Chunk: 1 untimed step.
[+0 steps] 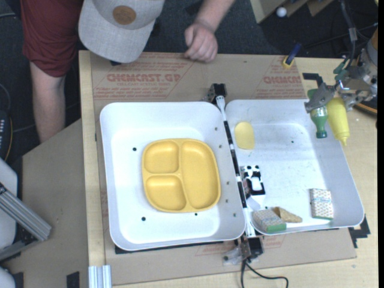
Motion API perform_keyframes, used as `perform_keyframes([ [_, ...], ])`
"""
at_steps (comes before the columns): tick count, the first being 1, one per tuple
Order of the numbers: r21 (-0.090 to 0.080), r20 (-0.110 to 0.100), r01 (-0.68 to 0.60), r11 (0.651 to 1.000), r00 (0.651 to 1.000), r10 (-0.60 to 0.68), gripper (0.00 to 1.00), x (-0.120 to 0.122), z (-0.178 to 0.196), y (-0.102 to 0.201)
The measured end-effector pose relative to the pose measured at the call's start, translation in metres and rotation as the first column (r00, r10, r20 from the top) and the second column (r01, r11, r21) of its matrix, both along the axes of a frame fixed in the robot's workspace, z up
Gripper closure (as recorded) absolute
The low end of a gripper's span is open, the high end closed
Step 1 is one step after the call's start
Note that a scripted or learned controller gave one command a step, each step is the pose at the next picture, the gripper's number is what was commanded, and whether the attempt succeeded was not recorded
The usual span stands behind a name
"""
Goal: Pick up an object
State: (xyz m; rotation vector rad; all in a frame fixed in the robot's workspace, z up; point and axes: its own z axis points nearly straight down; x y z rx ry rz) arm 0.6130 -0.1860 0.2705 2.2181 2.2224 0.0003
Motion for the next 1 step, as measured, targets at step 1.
perform_keyframes([
  [1, 0.003, -0.004, 0.000, 1.000, 1.000, 0.000, 1.00, 0.0197, -0.0351, 0.0446],
])
